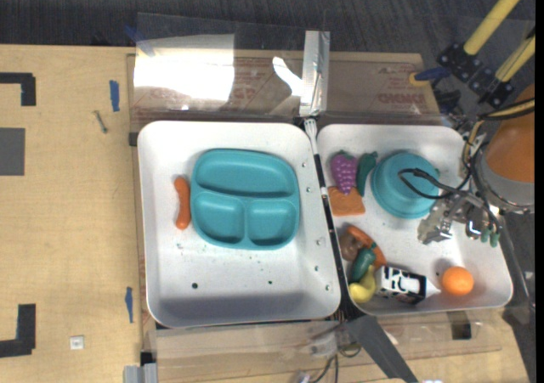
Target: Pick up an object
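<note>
Two Bins, One Gripper Low Over the Right One

The gripper [438,228] hangs over the right bin [489,292], just right of a teal bowl [405,183] whose rim it nearly meets. Its metal parts blur together, so how wide it stands cannot be told, and nothing can be made out in its grasp. A black cable loops from it across the bowl.

Around it, the right bin is crowded along its left side. Purple grapes [343,171] sit beside a green vegetable [366,171], with an orange wedge-shaped piece [346,201] just below them. Lower down lies a cluster of toy food [360,258], red, green and yellow pieces touching one another, and next to it a black and white block [401,283]. An orange fruit [458,280] rests near the bin's lower right corner, apart from the gripper.

The left bin [161,279] holds a teal divided plate [246,198] in three compartments, and an orange carrot-like piece [182,202] lying just beside the plate's left edge. Both bins stand side by side on the desk [59,203].
</note>
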